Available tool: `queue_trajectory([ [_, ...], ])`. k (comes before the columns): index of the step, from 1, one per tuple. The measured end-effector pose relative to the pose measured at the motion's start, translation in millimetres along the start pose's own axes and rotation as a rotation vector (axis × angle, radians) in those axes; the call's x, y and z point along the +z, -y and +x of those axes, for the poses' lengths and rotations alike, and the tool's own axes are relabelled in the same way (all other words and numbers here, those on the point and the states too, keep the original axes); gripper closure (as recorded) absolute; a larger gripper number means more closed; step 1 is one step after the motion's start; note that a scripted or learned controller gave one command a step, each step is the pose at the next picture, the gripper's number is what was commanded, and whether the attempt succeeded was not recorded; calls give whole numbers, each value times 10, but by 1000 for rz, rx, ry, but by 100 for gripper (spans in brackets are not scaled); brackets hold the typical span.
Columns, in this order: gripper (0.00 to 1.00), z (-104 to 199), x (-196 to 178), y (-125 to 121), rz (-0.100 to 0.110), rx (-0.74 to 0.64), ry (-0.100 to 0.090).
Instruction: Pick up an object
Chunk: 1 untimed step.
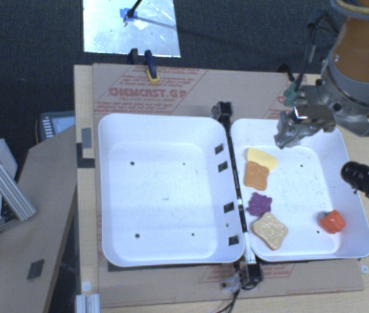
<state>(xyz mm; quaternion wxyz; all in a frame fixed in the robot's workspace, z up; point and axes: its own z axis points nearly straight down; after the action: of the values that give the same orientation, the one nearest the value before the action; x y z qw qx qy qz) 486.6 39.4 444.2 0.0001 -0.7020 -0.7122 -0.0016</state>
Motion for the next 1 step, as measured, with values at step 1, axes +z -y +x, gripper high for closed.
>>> queue_trajectory([
  [1, 100, 448, -208, -8, -2, 6, 1],
])
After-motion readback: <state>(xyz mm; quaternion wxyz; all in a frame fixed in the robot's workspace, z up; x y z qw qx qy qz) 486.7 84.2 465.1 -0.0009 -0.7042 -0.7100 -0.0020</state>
